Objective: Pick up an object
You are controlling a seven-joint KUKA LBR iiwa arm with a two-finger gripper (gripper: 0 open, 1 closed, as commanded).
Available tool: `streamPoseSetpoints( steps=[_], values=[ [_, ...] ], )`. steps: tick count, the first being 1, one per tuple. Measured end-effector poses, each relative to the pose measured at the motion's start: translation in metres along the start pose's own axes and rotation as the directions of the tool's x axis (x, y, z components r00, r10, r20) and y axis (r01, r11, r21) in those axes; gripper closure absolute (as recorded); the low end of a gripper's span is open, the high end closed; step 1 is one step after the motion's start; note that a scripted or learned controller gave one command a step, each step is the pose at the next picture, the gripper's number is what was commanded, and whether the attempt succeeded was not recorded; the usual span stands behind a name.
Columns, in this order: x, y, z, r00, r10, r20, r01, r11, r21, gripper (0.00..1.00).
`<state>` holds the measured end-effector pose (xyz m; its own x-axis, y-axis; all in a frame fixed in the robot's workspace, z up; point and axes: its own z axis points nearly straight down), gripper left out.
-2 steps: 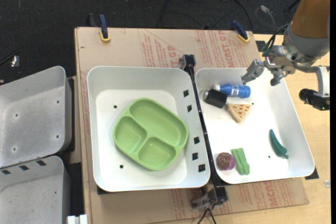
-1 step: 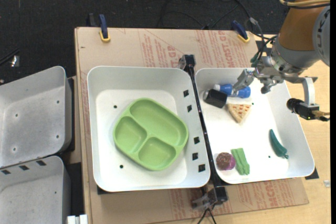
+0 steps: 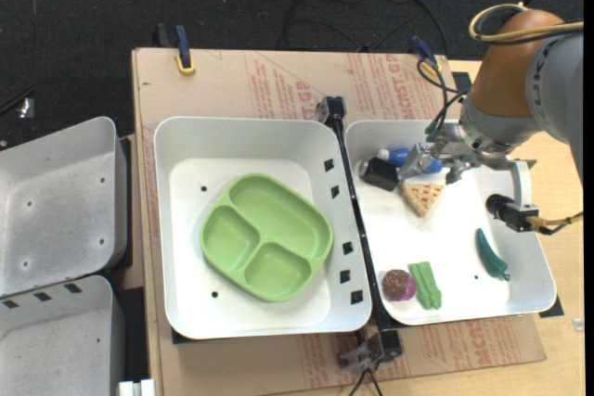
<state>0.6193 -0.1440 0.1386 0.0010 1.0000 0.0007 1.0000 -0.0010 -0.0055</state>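
Grey and orange, the arm point(image 3: 520, 70) reached in from the right and hung its hand point(image 3: 444, 158) over the upper part of the right bin point(image 3: 538, 297). Whether the hand was clenched or released could not be told from this slanted view; nothing was clearly seen gripped in it.

Directly below the hand, nearly touching it, lay a pale wedge with red markings point(image 3: 422, 197). Just to the hand's left sat a small blue object point(image 3: 399, 157), and further left of that a black block point(image 3: 378, 172) close to the divider between the bins. Below and to the right of the hand, well apart from it, a dark teal curved piece point(image 3: 492, 256) rested near the bin's right wall. Far below the hand, toward the bin's near edge, a round purple object point(image 3: 400, 284) lay just beside a green ridged stick point(image 3: 426, 284).

Away to the hand's left, the left bin point(image 3: 186, 144) held a light green divided plate point(image 3: 266, 236), tilted somewhat within it. Both bins stood side by side on a brown board covering the tabletop point(image 3: 251, 74).
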Motion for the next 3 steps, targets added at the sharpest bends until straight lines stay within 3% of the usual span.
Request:
streamPoseSetpoints(
  steps=[1,3],
  values=[
    [0.000,0.002,-0.015,1.000,0.000,0.002,0.000,1.000,-0.007,1.00],
    [-0.002,0.000,-0.096,1.000,-0.003,0.002,0.003,1.000,-0.010,1.00]
  ],
)
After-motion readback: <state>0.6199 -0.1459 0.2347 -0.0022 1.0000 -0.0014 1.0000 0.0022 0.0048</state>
